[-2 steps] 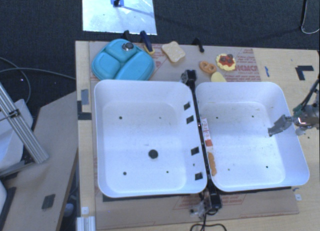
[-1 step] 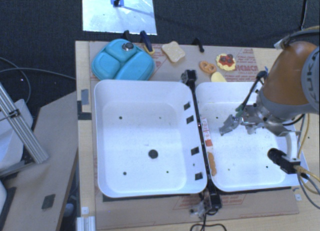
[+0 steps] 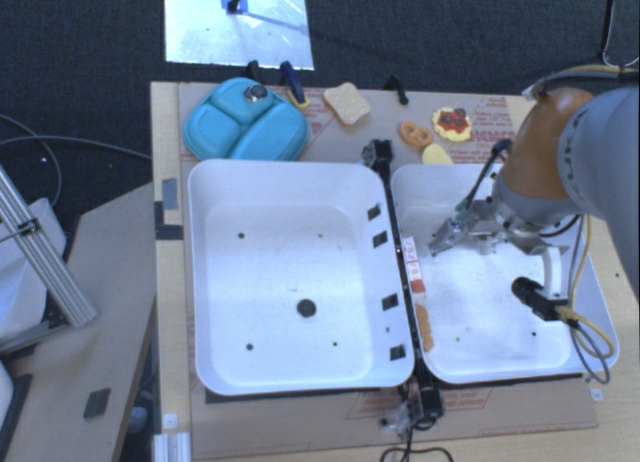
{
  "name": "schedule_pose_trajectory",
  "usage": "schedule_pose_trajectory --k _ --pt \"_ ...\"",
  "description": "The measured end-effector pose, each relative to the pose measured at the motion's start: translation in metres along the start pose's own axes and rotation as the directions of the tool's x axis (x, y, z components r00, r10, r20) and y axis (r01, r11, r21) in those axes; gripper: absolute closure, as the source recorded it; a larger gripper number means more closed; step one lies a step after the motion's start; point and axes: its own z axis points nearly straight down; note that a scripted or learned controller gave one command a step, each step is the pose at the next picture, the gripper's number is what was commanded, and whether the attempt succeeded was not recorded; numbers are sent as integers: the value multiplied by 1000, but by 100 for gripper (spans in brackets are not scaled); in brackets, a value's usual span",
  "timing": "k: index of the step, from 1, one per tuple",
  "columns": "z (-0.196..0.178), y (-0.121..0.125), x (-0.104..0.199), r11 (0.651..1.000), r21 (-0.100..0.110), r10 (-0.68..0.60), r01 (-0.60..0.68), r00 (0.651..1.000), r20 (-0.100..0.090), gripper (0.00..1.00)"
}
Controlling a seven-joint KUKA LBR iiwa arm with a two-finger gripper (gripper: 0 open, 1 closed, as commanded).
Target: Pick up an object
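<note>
Two shallow white plastic bins sit side by side on the bench. The left bin (image 3: pixel 215 280) has one small dark round disc (image 3: pixel 306 307) lying on its floor a little below the middle, well apart from all four walls, so there is open room on every side of it. Behind this bin, against its back rim, rests one light blue divided plastic plate (image 3: pixel 245 125). Further right along the back strip of the bench lie four small toy foods: one tan slice of toast (image 3: pixel 347 103), one orange pretzel-shaped piece (image 3: pixel 414 133), one round yellow piece with red topping (image 3: pixel 452 123), and one pale yellow lump (image 3: pixel 436 155) touching the back rim of the right bin.

A black divider with clips runs between the two bins. Just right of it, along the left wall of the right bin (image 3: pixel 490 365), lie two small orange-brown pieces (image 3: pixel 423 328) near the wall's edge, with bare floor to their right.

The grey arm with its orange band reaches over the right bin, and the two-finger gripper (image 3: pixel 440 243) hangs low over the bin's upper-left floor. Whether its fingers are apart or closed cannot be told, and nothing is seen between them.
</note>
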Motion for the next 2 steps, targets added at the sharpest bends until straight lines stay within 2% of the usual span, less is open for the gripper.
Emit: schedule_pose_trajectory --k 1,2 --pt "7 77 -24 1000 -10 -2 2 1000 1 0" --pt "-61 33 -100 1000 -7 10 -10 1000 6 0"
